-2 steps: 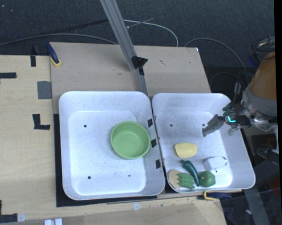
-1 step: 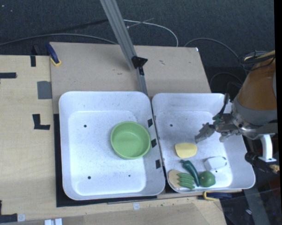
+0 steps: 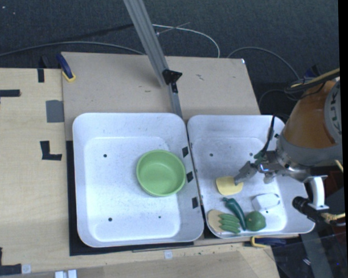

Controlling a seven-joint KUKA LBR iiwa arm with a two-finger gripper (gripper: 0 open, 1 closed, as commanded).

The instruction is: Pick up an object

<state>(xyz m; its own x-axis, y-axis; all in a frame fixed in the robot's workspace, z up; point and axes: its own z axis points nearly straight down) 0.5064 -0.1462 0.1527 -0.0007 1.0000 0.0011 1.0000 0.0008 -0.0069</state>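
Observation:
In the right bin [image 3: 230,128] lie a flat yellow piece [image 3: 227,186], a dark green handled tool [image 3: 235,210], a green brush-like item on a tan disc [image 3: 225,221], a green ball [image 3: 255,220] and a white object [image 3: 266,201]. My gripper [image 3: 242,176] reaches in from the right, its tip just above the yellow piece's right edge. Whether it touches the piece is unclear.
The left bin [image 3: 94,132] holds a green bowl [image 3: 160,172]. A grey pole [image 3: 150,39] slants down to the gap between the bins. The arm's grey and orange body [image 3: 313,130] covers the right bin's right side.

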